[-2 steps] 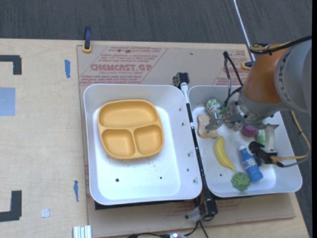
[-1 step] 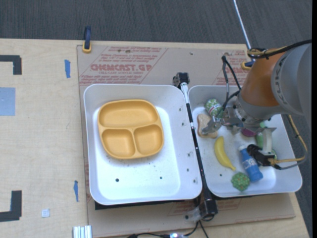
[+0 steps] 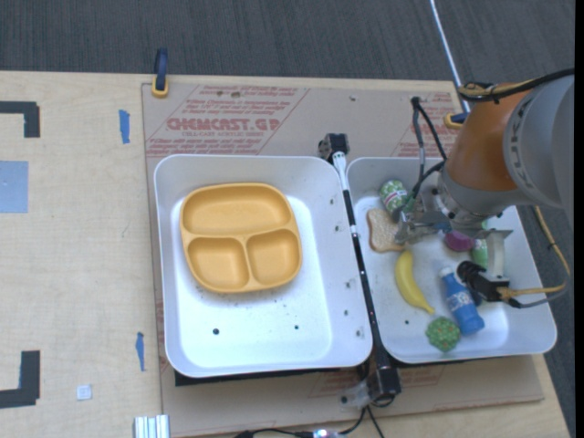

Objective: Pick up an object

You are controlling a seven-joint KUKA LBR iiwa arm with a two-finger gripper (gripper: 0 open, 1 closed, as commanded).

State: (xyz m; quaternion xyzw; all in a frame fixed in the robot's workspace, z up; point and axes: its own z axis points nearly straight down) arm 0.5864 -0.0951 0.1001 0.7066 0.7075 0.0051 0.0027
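My gripper hangs low in the right bin, under the orange wrist band. It sits at the right edge of a slice of toast. A small green can lies just behind it. A banana lies in front of it. Further front are a blue bottle and a green broccoli-like piece. A purple item and a white and green item lie partly under the wrist.
The left bin holds a yellow divided plate. A black divider rail runs between the bins. Cables trail from the wrist over the right bin's right side. Bare wooden bench lies to the left.
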